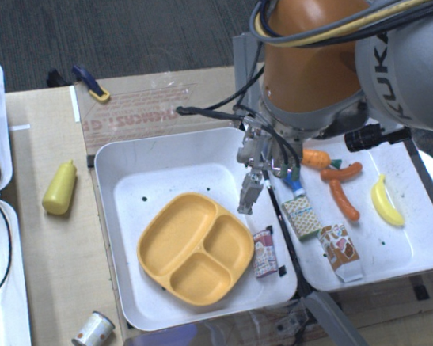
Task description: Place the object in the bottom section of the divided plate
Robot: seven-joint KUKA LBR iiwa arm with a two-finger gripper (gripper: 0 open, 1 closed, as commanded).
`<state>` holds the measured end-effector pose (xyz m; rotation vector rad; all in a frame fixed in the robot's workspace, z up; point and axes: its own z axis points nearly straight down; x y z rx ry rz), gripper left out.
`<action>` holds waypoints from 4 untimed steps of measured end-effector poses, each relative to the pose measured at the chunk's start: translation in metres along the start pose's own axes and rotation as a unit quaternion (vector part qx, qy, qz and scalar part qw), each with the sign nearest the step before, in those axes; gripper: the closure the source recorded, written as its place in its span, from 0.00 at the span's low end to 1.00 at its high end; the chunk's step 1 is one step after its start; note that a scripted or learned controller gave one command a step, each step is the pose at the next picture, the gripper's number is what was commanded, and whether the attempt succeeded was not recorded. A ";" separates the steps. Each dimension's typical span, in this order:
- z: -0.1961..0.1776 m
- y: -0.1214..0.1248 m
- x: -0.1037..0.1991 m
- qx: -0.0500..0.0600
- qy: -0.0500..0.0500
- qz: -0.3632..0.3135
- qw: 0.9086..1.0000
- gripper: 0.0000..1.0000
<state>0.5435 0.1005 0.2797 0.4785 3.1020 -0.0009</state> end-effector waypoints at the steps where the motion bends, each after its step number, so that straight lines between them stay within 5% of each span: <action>1: -0.008 0.000 -0.001 0.000 -0.001 -0.001 1.000 1.00; 2: 0.090 0.056 0.045 0.001 0.003 -0.042 0.999 1.00; 3: 0.090 0.055 0.045 0.000 0.002 -0.041 0.999 0.00; 4: 0.081 0.055 0.043 0.000 0.001 -0.040 0.999 1.00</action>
